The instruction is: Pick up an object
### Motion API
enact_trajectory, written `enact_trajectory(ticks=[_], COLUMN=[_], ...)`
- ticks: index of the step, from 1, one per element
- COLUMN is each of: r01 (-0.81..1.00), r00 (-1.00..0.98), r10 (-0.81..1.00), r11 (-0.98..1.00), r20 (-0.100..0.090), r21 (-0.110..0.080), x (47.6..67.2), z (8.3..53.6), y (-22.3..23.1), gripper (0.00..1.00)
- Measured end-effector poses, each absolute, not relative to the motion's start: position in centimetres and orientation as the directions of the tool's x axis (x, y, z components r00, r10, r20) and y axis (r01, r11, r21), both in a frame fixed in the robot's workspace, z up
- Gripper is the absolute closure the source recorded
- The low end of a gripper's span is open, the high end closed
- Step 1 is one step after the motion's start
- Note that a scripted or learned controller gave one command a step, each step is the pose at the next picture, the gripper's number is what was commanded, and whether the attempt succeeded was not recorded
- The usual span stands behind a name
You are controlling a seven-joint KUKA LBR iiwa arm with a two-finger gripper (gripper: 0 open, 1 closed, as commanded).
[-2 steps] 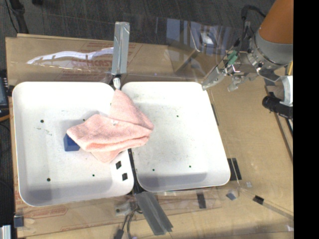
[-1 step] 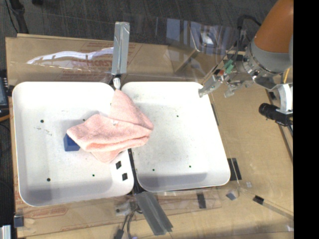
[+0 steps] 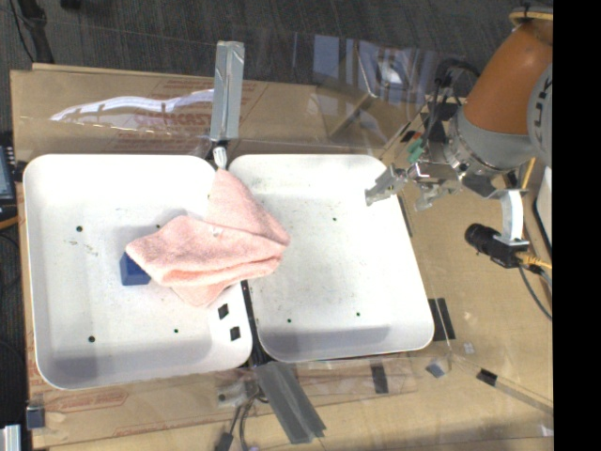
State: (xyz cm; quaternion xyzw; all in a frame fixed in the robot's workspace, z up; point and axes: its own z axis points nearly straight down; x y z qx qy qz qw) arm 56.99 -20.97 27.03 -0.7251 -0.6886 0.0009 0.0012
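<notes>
Grey tape strip (image 3: pixel 286 400) lies at the bench's near edge, well in front of the gripper (image 3: pixel 387 186) and toward the view's left of it.

Pink towel (image 3: pixel 214 242), crumpled and folded, lies well apart from the gripper, off to its left in the view and a little nearer the camera. It is draped over the seam where the two bins meet. Most of it rests in the left bin (image 3: pixel 75 327), and one corner reaches into the right bin (image 3: pixel 338 289). A blue block (image 3: pixel 132 271) peeks from under the towel's far-left edge, on the side away from the gripper.

The gripper hangs over the back right corner of the right bin, with nothing beneath it but bare white floor. Whether it is open or closed cannot be made out. Behind it and to the right rises the arm (image 3: pixel 502 73), with its orange band.

Brown cardboard (image 3: pixel 113 87) covers the bench behind the bins. It carries red print (image 3: pixel 141 117) under a shiny film, too blurred to read. Beyond it, dark carpet (image 3: pixel 282 7) covers the floor.
</notes>
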Motion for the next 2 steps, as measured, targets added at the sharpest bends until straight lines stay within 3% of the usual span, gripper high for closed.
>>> enact_trajectory(ticks=[2], r01=[0.995], r00=[0.095], r10=[0.995], r11=[-0.095], r20=[0.001], r21=[-0.006], x=[56.3], z=[26.97], y=[-20.94], gripper=[0.0])
